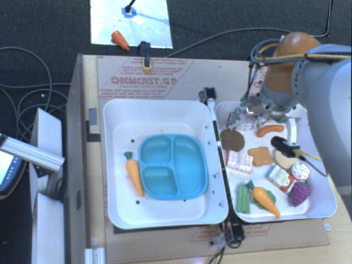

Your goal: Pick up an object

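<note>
Brown cardboard sheet [165,76] printed in red lettering, covering the bench top under both bins. Grey arm [324,92] with an orange band [286,65], entering from the right and bent down over the far end of the right bin. Left shallow white bin [118,147], holding a light blue plastic plate with three compartments [173,166] near its middle, and a small orange toy carrot with a green top [133,177] lying just beside the plate's left edge. Right shallow white bin [324,202], crowded with toy food. Metal gripper [243,116], low over that bin's far left corner, close above a dark brown round disc [232,140]; whether it is open or closed I cannot tell, and nothing is seen held in it. Orange-red toy sausage [270,130], just to the right of the gripper. Pink and white square wafer [239,161], below the disc. Tan toast slice [260,156], touching the wafer's right side. Second orange toy carrot [265,199], at the near edge, beside a green toy vegetable [243,198]. Purple bunch of toy grapes [300,193], near the right corner. White-topped toy cupcake [300,172], just above the grapes. Small printed carton [278,176], left of the cupcake.
</note>
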`<state>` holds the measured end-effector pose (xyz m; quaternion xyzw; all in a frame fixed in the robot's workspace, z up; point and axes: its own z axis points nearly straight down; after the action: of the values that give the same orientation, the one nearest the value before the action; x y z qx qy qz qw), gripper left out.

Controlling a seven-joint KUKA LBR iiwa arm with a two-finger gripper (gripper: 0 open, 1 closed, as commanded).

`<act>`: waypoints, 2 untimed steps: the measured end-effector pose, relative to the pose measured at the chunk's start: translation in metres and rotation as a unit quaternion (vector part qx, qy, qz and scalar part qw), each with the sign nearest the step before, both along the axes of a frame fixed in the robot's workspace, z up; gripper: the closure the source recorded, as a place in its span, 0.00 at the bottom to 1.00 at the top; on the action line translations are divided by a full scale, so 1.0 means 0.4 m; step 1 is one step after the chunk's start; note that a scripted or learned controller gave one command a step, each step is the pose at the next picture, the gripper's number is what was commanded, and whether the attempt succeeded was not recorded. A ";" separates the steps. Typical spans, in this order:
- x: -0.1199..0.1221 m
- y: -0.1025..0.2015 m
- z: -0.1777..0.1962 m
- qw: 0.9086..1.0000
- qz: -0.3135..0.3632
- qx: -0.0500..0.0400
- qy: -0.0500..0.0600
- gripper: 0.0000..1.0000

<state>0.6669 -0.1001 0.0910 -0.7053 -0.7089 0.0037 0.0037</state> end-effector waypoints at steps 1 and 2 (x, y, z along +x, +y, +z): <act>0.006 0.032 -0.014 1.000 0.000 0.000 -0.007 0.00; 0.008 0.032 0.014 1.000 0.001 -0.001 -0.008 1.00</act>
<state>0.6702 -0.0875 0.0966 -0.7046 -0.7096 -0.0015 -0.0026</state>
